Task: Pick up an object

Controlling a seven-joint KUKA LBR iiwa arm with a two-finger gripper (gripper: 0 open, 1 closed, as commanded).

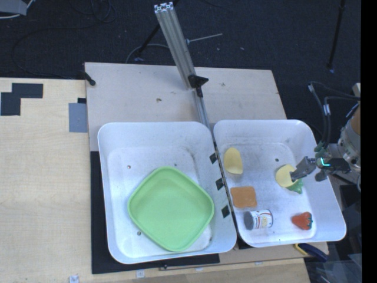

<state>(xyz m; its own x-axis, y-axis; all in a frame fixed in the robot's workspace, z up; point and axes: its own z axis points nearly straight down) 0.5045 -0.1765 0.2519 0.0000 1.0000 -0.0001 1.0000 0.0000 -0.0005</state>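
Observation:
My gripper (305,168) reaches in from the right over the right bin (265,131). Its tip sits at the right side of a yellow object with a green part (286,175), touching it or just above it. The same bin also holds a yellow wedge (234,160), an orange-brown square (243,197), a small can lying on its side (259,219) and a red strawberry-like piece (302,220).
In the left bin (118,140) lies a large green square plate (171,208). A metal bar (179,43) slants down from the back to the divide between the bins. Cables hang by the arm at the right.

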